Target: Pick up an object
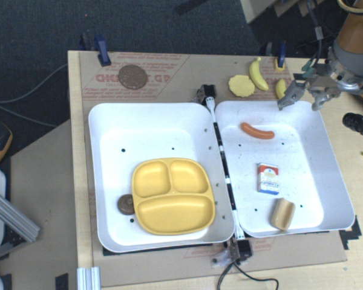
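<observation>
In the right bin (327,162) lie a red sausage (257,131) near the back, a small red, white and blue carton (268,179) in the middle, and a tan cylinder (282,214) near the front. My gripper (305,98) hangs above the bin's back right corner with its two fingers spread open and nothing between them. It is up and to the right of the sausage, apart from it.
The left bin (109,162) holds a yellow divided plate (171,195) and a brown disc (126,205) beside it. Behind the bins on the bench lie a brown cookie (132,76), a yellow chip-like piece (241,85) and a banana (258,75).
</observation>
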`<state>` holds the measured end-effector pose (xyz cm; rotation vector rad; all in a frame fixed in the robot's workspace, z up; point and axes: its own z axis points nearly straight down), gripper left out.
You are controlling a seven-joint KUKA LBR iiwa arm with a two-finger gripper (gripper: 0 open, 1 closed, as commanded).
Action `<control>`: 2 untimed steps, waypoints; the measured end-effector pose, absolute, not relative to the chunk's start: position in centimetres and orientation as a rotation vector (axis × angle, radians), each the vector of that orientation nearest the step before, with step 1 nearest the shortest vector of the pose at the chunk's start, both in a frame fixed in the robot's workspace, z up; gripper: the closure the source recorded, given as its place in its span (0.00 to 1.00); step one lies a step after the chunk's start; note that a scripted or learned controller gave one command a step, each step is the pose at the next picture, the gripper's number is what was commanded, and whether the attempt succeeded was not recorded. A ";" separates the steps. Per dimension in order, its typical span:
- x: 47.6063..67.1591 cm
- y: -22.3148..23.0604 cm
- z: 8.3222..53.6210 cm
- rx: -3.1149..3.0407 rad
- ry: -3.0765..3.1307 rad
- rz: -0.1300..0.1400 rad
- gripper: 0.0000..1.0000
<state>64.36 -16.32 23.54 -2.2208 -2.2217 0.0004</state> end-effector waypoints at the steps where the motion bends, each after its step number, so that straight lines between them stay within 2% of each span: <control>1: 64.3 -11.9 17.1 -2.212 -2.222 0.004 0.00; 2: 66.5 -12.6 7.9 -2.215 -2.218 0.008 0.00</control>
